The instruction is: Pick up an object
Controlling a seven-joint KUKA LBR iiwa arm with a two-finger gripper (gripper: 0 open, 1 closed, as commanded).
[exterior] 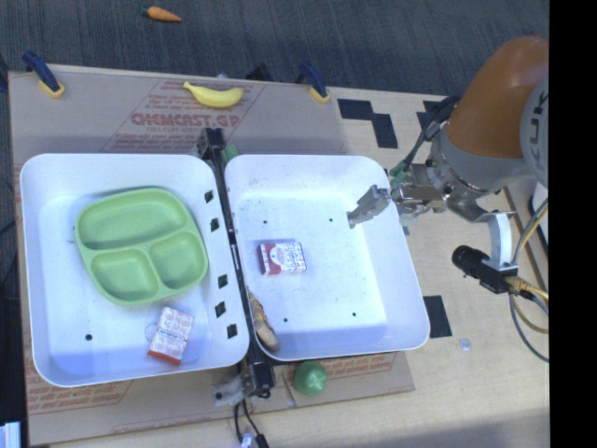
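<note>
1. We see the gripper hanging over the right bin, near its upper right side; whether it is open or closed we cannot tell, and nothing shows in its grasp.
2. The nearest thing to take is the small red and white carton, lying flat on the bin floor, left of centre and well apart from the gripper.
3. We judge it light and fairly stiff, with thin card walls that could dent (a hard squeeze would crush it).
4. We would grip it across its short sides, from straight above.
5. Its smooth faces may slip.
</note>
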